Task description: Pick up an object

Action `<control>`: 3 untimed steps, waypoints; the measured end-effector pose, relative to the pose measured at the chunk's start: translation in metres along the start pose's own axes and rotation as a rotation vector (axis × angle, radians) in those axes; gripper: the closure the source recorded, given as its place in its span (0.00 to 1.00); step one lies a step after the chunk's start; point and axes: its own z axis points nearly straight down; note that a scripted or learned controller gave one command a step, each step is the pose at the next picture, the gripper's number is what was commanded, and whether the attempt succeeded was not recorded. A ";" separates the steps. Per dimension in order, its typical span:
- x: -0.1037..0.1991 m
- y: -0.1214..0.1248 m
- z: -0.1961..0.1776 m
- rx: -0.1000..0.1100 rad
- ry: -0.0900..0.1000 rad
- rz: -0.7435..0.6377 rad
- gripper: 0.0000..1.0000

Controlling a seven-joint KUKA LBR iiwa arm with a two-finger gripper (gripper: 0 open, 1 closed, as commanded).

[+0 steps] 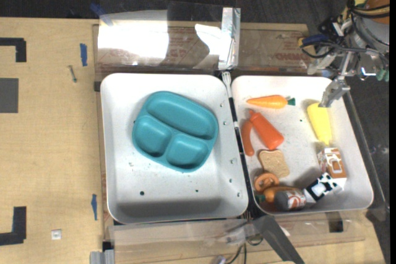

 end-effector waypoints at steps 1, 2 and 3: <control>0.007 -0.036 0.160 0.002 -0.004 -0.013 0.00; 0.018 -0.052 0.172 0.000 0.001 -0.012 0.00; 0.013 -0.050 0.157 0.004 -0.013 -0.015 1.00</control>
